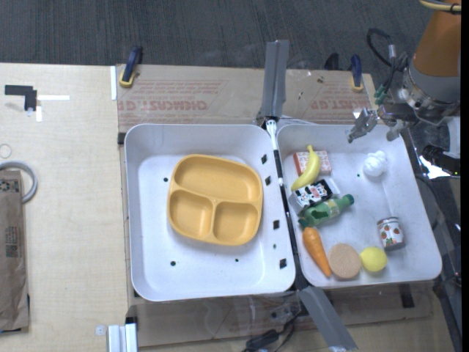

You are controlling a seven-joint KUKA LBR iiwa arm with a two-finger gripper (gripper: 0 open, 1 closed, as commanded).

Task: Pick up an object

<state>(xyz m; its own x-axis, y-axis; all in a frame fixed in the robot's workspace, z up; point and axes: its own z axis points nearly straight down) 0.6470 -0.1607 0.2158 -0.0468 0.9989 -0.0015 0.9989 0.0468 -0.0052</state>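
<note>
My gripper (377,129) hangs open above the far edge of the right bin (421,218), with nothing between its fingers. A small white lump (375,165) lies just below it in the bin. Further left a banana (308,167) rests on a pink box (321,160). Below them come a black-and-white patterned item (316,192) and a green bottle (327,209) on its side. Along the near edge lie a carrot (315,247), a tan round disc (344,261) and a lemon (374,259). A small can (390,233) stands near the right wall.
The left bin (146,233) holds a yellow divided plate (216,199). A grey divider bar (275,79) runs behind the bins' shared edge. Cardboard (190,94) with blue clamps (132,64) lies behind the bins. The arm's orange band (440,35) is at the top right.
</note>
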